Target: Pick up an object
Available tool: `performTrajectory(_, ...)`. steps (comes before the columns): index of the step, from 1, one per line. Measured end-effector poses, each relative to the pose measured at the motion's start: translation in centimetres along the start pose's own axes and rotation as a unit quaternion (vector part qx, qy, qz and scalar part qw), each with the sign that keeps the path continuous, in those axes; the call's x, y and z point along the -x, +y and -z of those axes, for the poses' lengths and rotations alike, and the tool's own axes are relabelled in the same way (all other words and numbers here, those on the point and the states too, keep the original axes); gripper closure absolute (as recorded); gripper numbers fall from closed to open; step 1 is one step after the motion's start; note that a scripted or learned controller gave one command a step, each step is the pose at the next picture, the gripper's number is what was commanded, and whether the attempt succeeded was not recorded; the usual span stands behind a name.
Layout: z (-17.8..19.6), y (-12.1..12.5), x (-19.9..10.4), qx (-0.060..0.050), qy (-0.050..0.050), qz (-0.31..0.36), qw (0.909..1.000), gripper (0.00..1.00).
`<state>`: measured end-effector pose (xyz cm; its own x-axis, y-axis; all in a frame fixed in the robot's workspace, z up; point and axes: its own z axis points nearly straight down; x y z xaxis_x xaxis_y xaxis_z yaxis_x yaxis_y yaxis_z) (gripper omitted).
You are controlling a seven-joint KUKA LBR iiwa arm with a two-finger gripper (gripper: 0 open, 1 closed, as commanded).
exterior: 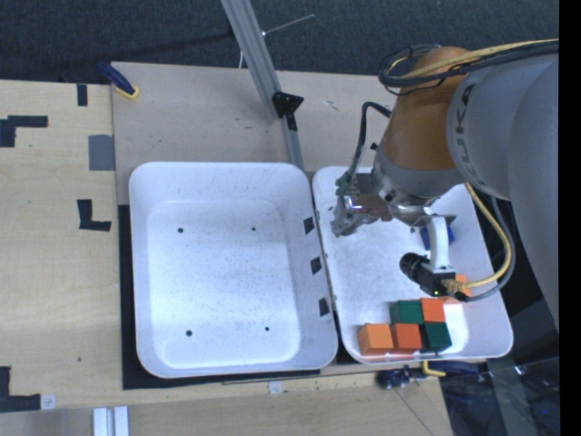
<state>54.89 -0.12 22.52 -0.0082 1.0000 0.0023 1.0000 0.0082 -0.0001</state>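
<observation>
Arm [508, 116]: I see my grey arm reaching in from the right, its bulk filling the far right corner.
Band [425, 125]: the orange section sits just above the wrist, tilted down toward the left.
Wrist [408, 184]: grey, pointing downward, with black cables looping over it and a yellow one trailing off to the right.
Gripper [346, 222]: hangs at the arm's left end, metal parts facing down; I can't make out its state from here.

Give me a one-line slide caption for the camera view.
KUKA arm's gripper over right bin, orange and green blocks clustered at its near edge.
</observation>
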Motion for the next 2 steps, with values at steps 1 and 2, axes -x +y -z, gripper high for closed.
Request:
performTrajectory(1,-0.1,2.5,-4.1,0.000,0.000,-0.001,1.0000,1.00)
performTrajectory(2,1.1,4.0,-8.7,0.000,0.000,-0.001,1.0000,1.00)
